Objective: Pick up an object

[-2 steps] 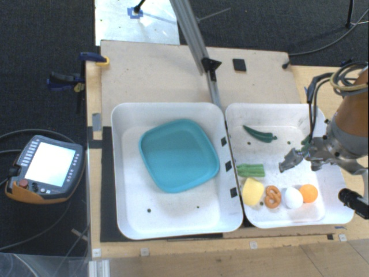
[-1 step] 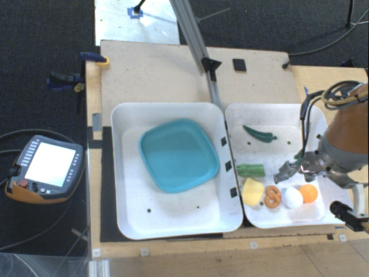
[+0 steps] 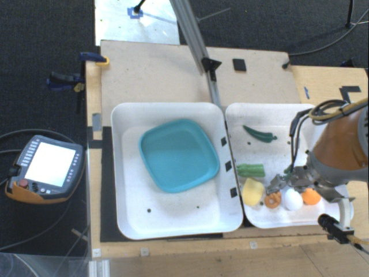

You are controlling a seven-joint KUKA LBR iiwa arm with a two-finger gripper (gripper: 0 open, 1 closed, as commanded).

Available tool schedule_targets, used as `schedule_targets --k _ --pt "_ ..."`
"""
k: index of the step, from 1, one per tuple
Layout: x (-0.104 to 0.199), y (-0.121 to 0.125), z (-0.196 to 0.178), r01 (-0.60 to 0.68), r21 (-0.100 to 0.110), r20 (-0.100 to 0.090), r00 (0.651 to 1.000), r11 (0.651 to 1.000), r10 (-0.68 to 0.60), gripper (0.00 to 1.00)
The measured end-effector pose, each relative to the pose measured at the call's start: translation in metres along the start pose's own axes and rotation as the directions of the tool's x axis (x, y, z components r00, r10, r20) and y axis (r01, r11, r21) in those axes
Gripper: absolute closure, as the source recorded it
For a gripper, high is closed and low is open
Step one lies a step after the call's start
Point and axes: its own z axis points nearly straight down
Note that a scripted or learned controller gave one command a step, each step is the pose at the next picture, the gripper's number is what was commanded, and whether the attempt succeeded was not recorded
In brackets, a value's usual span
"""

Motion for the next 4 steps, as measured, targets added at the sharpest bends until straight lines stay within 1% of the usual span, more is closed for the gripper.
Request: schedule_targets --k 1,2,3,4 --pt "0.0 0.002 -0.013 0.001 -0.006 0.001 1.0 1.0 -0.001 1.0" --pt "0.005 0.004 -0.056 0.002 -0.009 0.002 1.0 1.0 -0.002 1.0" --pt "0.011 -0.001 -0.113 0.002 -0.009 0.001 1.0 1.0 -0.002 1.0" --pt "0.011 -0.001 -0.134 0.001 -0.007 0.001 1.0 1.0 -0.001 1.0"
